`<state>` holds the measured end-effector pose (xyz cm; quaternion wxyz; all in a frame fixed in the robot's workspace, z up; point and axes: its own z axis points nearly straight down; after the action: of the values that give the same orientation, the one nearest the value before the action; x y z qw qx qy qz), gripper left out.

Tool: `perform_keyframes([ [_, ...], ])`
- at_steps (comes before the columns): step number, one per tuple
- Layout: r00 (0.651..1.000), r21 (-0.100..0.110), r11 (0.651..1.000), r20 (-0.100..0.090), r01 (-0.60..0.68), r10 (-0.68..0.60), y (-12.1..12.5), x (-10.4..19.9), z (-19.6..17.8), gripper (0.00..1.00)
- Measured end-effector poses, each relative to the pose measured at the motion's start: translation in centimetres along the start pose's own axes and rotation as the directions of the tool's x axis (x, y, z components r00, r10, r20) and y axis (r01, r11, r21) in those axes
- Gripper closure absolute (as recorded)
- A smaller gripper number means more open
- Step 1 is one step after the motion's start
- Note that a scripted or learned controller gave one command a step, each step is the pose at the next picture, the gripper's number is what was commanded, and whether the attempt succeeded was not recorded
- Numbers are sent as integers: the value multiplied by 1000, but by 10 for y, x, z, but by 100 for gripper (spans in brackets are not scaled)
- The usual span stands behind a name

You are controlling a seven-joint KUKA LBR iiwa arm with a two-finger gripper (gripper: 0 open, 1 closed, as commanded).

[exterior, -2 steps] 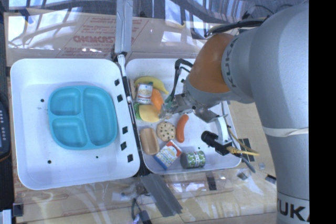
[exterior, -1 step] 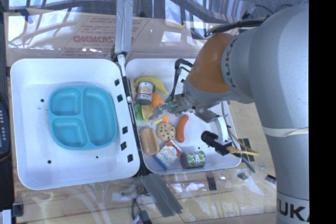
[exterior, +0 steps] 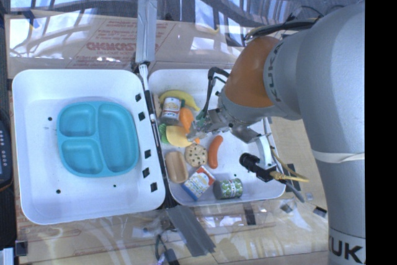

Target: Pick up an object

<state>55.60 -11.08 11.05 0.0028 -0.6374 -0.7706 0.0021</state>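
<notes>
The gripper (exterior: 200,127) sits low in the right bin (exterior: 263,190), over the pile of toy food beside the carrot (exterior: 186,118) and cookie (exterior: 195,155). Finger state: cannot tell; nothing visibly grasped. A sausage (exterior: 214,151) lies just beside. The left bin (exterior: 31,152) holds a blue tray (exterior: 98,138).

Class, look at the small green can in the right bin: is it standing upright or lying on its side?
Lying on its side: the green can shows its long labelled wall, near the bin's front edge.
</notes>
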Motion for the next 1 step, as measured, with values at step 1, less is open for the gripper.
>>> perform_keyframes([
  [1,998,-3,998,0,56,-56,-19,-3,9,100],
])
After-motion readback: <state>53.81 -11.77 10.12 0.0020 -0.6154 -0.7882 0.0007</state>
